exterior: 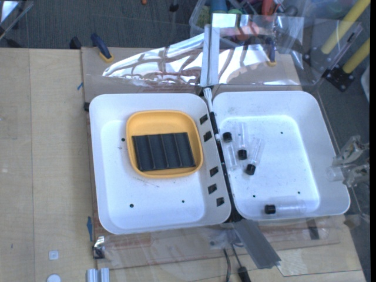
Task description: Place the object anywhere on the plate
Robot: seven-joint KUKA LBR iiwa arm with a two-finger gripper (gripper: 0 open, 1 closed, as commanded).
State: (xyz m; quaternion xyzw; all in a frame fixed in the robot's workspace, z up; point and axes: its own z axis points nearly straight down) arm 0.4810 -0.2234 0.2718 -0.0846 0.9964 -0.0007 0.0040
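A yellow, rounded-square plate (162, 118) sits in the left white bin (117, 210), toward its back. A black ridged slab (163, 151) lies flat on the plate and covers most of its floor. In the right white bin (305, 116) lie several clear plastic vials with black caps: one (228, 137) near the divider, one (241, 154) just below it, a third (251, 168) toward the middle, and one on its side (285, 207) along the front wall.
A row of black clips (212, 170) runs down the divider between the bins. Crumpled foil (170, 66) and a clear box of coloured items (252, 4) stand behind the bins. A clear fixture (352, 160) sits off the right bin's right edge.
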